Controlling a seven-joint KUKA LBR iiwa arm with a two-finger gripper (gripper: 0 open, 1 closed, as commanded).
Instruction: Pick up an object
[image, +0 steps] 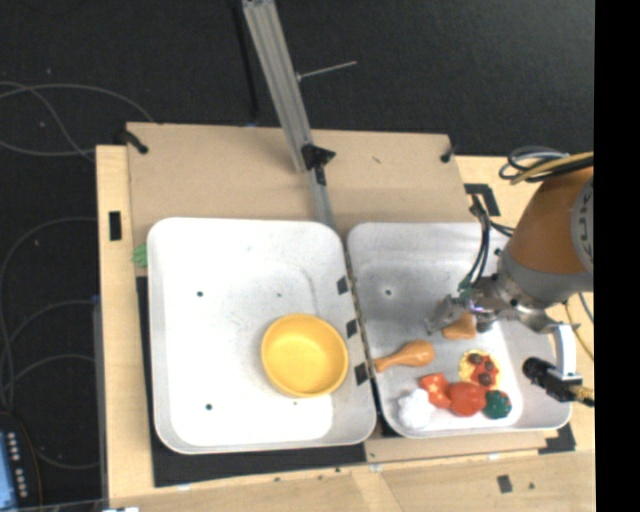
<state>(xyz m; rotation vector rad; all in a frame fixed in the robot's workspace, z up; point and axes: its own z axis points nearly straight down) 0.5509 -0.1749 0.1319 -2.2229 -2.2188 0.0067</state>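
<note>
Left bin (200, 300) is just parking a yellow bowl (304, 355). In the right bin (400, 260) we're hovering the gripper (462, 318) over a small orange piece (460, 327), and we can't tell its grip. Toy food (465, 390) is crowding the near corner.

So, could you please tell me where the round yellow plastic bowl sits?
The round yellow plastic bowl sits in the left white bin, near its right wall.
</note>
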